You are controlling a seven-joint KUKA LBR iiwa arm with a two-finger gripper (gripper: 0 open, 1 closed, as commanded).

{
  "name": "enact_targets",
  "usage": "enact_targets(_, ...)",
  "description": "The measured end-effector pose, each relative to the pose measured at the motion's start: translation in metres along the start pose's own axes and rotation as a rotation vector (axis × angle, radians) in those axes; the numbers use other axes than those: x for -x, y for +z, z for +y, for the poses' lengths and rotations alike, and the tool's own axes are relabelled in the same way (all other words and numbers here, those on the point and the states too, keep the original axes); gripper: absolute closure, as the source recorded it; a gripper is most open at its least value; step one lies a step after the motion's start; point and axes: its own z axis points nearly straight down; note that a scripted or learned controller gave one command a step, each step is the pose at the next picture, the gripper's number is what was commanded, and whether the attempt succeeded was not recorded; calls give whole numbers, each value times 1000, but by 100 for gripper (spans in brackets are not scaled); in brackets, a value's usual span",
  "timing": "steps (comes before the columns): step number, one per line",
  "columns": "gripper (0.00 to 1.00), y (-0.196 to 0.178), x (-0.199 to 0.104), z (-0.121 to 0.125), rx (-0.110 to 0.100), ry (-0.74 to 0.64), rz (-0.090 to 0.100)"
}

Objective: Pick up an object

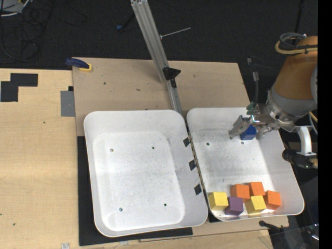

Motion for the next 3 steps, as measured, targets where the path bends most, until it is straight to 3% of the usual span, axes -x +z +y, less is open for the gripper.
enact_targets(1, 0, -3, 1, 1, 5, 1, -1)
enact_targets(3, 0, 110, 9, -2, -2, 3, 0)
